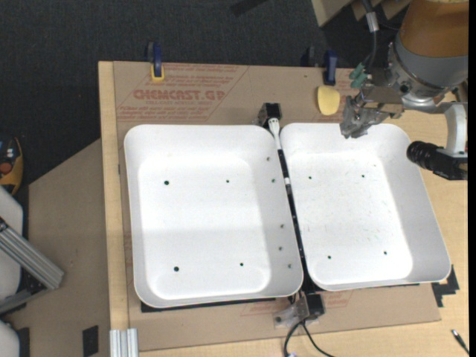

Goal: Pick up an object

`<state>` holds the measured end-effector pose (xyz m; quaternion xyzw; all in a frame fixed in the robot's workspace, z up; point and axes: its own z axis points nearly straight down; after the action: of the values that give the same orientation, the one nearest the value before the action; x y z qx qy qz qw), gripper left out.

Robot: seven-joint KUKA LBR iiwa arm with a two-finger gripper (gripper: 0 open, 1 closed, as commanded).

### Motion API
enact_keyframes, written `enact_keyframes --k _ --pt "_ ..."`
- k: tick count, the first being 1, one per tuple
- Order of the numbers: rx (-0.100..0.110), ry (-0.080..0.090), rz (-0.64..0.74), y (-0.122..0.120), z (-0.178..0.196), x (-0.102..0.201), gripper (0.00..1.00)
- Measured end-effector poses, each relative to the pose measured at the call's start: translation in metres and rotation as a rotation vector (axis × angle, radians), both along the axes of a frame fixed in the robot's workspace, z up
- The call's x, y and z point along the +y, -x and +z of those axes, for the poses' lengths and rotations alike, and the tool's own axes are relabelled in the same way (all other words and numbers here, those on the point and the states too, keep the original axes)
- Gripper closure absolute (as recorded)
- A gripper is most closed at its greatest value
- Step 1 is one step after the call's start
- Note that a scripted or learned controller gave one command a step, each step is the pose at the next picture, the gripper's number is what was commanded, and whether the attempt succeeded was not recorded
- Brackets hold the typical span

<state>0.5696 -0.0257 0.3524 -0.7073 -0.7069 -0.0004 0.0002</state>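
I see my arm as grey with an orange band. A black cable runs alongside. Its metal end effector looks dull grey.

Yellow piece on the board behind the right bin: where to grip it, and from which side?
Judging from this view: grip the yellow piece across its narrower width, coming straight down. It looks small, rounded and flat on the cardboard, just outside the right bin rim, with bare board on either side. The gripper sits beside it.

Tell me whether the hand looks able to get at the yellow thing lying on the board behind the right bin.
Probably yes. The yellow thing lies on the bare board just outside the right bin, with nothing on or against it, and the hand is close beside it over the bin's far edge.
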Motion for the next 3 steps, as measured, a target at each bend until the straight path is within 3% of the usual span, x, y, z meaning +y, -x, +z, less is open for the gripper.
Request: enact_keyframes --k 1,2,3 --pt "0.006 0.000 0.005 -0.021 -0.067 0.043 1.00" --pt "-0.004 0.008 -0.012 -0.033 -0.058 -0.094 1.00" --pt "-0.008 0.010 -0.008 -0.071 -0.028 -0.206 1.00"
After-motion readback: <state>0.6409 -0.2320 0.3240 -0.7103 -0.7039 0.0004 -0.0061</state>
